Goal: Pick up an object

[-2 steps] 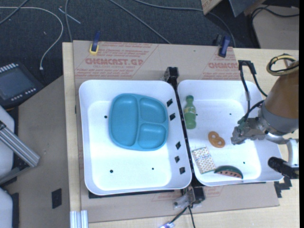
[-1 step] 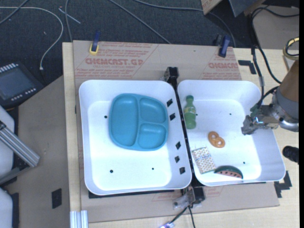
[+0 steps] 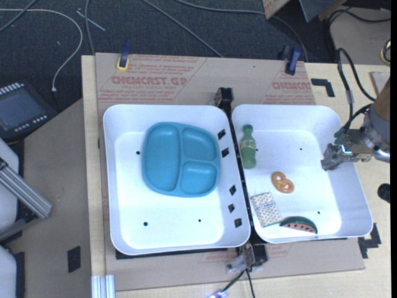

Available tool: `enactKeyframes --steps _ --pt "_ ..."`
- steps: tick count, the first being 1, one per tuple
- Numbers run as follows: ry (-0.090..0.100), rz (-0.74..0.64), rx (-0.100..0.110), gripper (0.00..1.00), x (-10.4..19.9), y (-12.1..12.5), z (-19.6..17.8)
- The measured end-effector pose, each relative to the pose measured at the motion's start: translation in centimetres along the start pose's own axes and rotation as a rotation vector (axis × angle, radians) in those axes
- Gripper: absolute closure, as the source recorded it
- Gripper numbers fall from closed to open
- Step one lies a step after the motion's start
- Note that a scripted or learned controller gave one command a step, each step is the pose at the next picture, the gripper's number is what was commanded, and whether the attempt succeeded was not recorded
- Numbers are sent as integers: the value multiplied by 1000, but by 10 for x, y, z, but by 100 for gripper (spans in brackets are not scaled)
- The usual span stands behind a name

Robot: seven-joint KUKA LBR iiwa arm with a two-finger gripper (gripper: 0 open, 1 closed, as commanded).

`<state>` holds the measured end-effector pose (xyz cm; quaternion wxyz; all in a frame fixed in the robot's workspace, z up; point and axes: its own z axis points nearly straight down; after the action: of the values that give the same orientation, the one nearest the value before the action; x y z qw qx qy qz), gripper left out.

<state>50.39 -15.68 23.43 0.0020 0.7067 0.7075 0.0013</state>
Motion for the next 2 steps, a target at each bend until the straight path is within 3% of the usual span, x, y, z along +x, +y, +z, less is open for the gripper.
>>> enactKeyframes --steps 2 --pt "3 -5 2 100 94 48 -7"
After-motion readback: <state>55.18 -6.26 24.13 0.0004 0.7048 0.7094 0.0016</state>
